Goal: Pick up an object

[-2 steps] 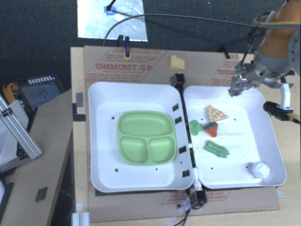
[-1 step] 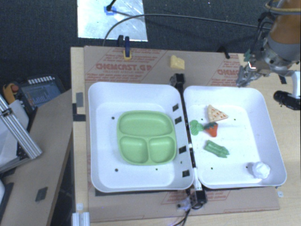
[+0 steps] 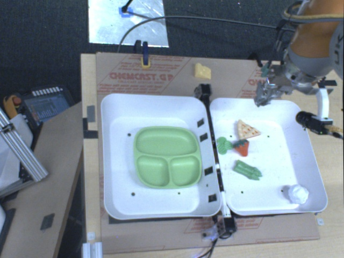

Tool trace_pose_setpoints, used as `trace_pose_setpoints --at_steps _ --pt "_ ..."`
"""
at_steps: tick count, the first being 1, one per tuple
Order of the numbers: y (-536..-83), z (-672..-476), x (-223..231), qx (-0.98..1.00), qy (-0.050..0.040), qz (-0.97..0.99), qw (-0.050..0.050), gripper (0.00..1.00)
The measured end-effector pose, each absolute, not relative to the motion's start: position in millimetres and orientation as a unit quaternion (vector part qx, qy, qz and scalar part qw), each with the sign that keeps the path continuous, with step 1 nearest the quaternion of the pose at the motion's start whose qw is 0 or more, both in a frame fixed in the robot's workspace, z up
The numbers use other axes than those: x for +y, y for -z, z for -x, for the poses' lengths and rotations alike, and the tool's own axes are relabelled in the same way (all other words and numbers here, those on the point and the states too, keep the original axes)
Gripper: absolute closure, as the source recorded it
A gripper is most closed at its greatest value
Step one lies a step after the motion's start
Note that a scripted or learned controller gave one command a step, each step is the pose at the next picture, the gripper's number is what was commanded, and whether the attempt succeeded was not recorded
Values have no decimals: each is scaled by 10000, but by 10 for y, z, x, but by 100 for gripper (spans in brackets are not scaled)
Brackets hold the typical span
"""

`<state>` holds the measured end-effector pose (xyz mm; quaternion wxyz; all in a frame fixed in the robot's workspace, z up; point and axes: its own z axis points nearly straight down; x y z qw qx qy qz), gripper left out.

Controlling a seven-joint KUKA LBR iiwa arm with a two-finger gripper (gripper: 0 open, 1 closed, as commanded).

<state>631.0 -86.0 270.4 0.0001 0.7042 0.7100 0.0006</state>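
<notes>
- Pizza slice toy (image 3: 247, 129), tan, flat, far in the right bin.
- Carrot toy (image 3: 236, 145), orange with green top, just nearer.
- Green pea pod (image 3: 247, 170), nearer.
- White crumpled object (image 3: 296, 193), near right corner.

White bins (image 3: 161, 104) hold a pale green divided plate (image 3: 166, 157), a tan pizza slice (image 3: 247, 129), an orange carrot (image 3: 243, 148) and green pea pods (image 3: 247, 170).

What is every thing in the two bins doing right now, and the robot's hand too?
Green tray: flat in left bin, compartments bare.
Pizza slice toy: lying flat, right bin.
Carrot toy: lying beside the pizza slice.
Green pod toy: lying loose.
White lump: near corner.
Gripper: above the bin's far rim, holding nothing.
</notes>
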Motion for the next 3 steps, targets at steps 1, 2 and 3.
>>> trace_pose_setpoints --at_steps 1,2,3 --pt "-2519 -6076 -398 7101 0 -7041 -11 100" --pt "-2389 -5808 25 7098 2 -7044 -13 100" --pt "-2246 -5609 504 7100 0 -7042 -12 100"
